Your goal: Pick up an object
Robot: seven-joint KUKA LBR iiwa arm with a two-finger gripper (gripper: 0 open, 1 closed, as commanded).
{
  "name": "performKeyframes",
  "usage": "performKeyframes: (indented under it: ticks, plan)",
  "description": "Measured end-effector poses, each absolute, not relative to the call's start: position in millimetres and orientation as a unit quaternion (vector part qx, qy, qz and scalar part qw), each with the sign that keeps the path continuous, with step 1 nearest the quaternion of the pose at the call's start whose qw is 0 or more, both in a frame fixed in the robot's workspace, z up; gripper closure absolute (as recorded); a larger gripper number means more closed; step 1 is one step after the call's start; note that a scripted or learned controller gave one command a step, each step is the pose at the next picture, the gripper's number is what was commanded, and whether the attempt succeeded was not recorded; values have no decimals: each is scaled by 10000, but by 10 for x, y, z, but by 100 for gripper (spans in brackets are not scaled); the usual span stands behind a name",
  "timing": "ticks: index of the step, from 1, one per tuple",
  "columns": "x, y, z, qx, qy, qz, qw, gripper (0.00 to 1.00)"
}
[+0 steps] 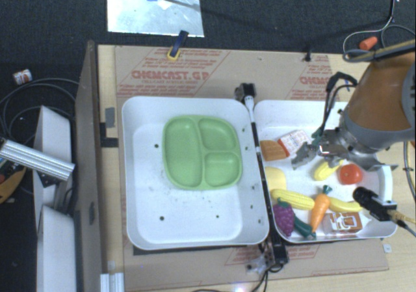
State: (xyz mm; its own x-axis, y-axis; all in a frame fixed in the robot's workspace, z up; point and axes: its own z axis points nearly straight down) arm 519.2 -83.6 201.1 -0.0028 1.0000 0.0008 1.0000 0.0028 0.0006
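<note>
The carrot (319,209) stands near the front of the right bin (286,112), its long axis running near to far with a slight lean, green top at the far end and orange tip pointing toward the near edge, overlapping a banana (294,199) that lies left to right. Just left sit purple grapes (284,215). The gripper (307,153) hangs over the bin's middle with its fingers spread apart and nothing between them, beside an orange wedge (273,149) and a small printed packet (294,138). A tomato (351,173) and a lemon (324,170) lie under the wrist. The left bin (146,219) holds a green divided plate (201,153). The cardboard (195,66) beneath reads "CHEMCAST GP".
</note>
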Motion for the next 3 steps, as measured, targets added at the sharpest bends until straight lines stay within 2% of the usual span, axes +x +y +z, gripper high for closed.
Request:
performKeyframes:
  ticks: [1, 2, 3]
  plan:
    - [5458, -1384, 1887, -7077, -7065, -3, -23, 0]
    - [5194, -1619, 829, -7079, -7063, 24, 33, 0]
    - [5152, -2062, 1790, -7080, -7062, -12, -55, 0]
